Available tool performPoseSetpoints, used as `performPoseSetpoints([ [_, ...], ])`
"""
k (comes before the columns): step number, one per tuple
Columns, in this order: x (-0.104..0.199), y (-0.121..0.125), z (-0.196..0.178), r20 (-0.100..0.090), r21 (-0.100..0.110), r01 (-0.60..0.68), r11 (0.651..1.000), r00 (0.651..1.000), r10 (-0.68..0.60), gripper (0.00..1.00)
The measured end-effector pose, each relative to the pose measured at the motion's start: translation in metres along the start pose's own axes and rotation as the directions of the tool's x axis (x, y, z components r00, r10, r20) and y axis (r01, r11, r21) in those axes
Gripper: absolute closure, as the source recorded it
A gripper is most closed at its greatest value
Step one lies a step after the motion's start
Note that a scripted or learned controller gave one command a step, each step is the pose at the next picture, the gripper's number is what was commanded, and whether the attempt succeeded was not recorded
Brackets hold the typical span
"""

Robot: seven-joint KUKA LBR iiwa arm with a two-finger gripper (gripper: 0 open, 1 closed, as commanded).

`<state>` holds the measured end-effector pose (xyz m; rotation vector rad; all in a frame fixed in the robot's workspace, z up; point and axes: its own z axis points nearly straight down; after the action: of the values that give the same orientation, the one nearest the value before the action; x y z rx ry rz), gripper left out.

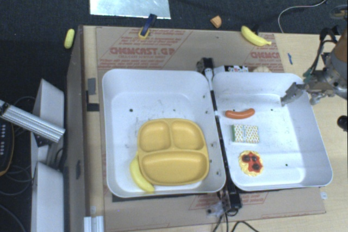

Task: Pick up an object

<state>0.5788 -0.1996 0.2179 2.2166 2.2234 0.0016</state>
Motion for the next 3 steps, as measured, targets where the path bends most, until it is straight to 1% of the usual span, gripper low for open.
performPoseSetpoints([
  [1,0.058,0.007,0.083,-0.002,0.002,0.001,1.0,1.0,-0.001,0.0],
  [2,0.114,0.006,0.096,-0.002,0.002,0.001,1.0,1.0,-0.001,0.0],
  [3,0.109,0.024,0.134,0.0,0.001,0.002,1.0,1.0,-0.002,0.0],
])
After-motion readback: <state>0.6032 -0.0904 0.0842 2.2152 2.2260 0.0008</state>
